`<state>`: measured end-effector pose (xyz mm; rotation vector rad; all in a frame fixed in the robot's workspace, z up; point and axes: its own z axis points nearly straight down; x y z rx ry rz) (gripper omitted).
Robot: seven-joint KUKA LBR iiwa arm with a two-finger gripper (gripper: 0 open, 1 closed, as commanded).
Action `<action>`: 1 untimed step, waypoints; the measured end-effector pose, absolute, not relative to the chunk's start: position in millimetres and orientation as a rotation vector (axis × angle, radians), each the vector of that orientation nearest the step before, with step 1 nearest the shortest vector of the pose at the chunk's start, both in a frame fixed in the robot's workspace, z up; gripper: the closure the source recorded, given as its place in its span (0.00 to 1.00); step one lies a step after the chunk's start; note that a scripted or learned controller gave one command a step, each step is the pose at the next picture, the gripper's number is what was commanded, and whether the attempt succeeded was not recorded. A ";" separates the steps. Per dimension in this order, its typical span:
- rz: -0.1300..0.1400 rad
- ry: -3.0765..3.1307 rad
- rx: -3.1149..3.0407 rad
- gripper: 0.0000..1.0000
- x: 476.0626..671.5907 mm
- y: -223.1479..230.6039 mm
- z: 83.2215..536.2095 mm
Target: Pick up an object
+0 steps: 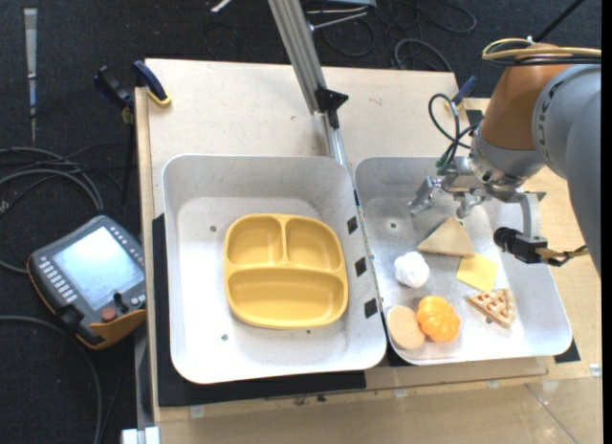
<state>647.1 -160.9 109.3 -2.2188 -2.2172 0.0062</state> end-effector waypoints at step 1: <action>-0.001 -2.223 -2.224 1.00 649.7 -161.4 124.1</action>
